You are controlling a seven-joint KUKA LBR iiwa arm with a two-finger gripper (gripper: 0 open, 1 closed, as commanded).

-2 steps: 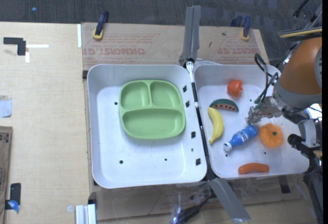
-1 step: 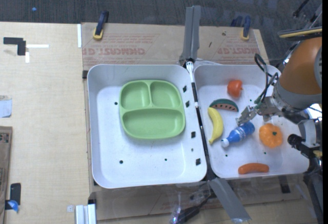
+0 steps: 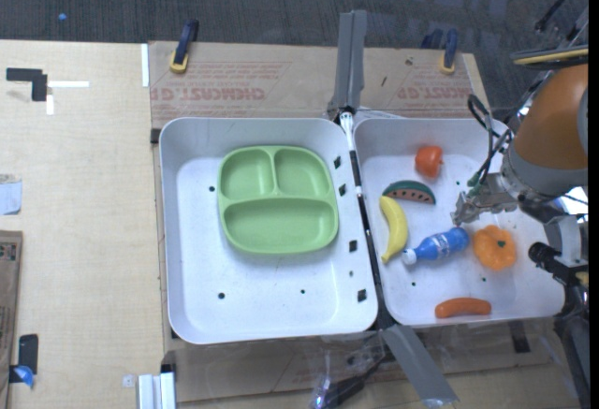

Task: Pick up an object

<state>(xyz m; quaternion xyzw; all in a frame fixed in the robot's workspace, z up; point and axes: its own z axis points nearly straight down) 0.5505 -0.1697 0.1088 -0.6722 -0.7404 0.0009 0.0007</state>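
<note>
Bottle (image 3: 438,246) lies in the right bin (image 3: 533,304), between banana (image 3: 396,227) and orange pumpkin (image 3: 494,248); the gripper (image 3: 465,211) hovers just above, grip state unclear.

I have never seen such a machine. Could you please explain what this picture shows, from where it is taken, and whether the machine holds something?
One camera looks down at a slant on a wooden bench. The robot arm, grey with an orange band, reaches in from the right. Its gripper hangs over the right bin, close above the bottle. I see nothing between its fingers. That bin also holds a banana, a watermelon slice, a tomato, a small pumpkin and a sausage. The left bin holds a green divided plate.
</note>
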